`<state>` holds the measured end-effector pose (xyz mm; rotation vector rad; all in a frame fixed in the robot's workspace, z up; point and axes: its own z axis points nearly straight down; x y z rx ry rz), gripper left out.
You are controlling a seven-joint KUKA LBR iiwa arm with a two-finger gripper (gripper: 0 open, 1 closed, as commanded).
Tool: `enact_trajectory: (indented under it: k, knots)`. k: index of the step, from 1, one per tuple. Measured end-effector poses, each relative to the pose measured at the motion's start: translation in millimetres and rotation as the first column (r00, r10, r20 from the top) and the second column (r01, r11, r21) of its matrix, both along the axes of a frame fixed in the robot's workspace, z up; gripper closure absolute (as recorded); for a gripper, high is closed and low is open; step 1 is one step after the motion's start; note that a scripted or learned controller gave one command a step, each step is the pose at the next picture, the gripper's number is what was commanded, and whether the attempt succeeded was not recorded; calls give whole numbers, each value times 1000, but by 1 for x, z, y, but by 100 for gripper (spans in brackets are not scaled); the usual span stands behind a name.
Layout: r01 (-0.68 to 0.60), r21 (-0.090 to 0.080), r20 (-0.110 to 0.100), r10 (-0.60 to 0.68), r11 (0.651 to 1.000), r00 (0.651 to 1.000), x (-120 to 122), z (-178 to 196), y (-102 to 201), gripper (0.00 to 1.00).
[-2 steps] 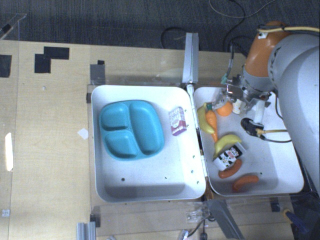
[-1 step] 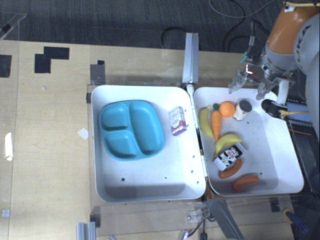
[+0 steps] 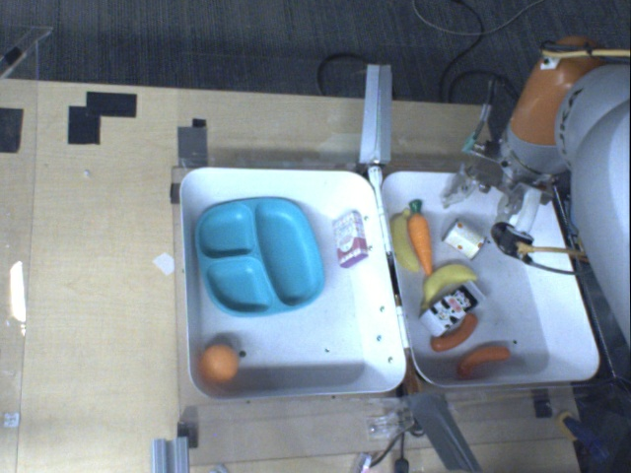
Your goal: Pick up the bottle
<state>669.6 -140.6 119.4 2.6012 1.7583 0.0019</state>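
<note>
The bottle [image 3: 452, 309], which you can take to be the small black-and-white piece, lies in the right bin [image 3: 552, 368], wedged under a banana [image 3: 449, 282] and just above a sausage [image 3: 452, 339]. That crowding is likely why a clean grasp needs care. The gripper [image 3: 480, 180] hangs over the bin's far corner, well apart from the bottle, and you cannot tell whether it is released or clenched; nothing is seen in it. That bin also holds a carrot [image 3: 419, 240], a white block [image 3: 462, 239] and a second sausage [image 3: 483, 358]. The left bin [image 3: 296, 368] carries a blue divided plate [image 3: 260, 254], a small carton [image 3: 349, 237] and an orange [image 3: 219, 363].
</note>
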Motion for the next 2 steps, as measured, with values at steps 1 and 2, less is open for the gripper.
enact_trajectory:
  k: [1, 2]
  knots:
    - [79, -3, -3, -79, 997, 997, 0, -30, 29, 0]
    - [277, -10, -7, -277, 961, 961, -3, -31, 48, 0]
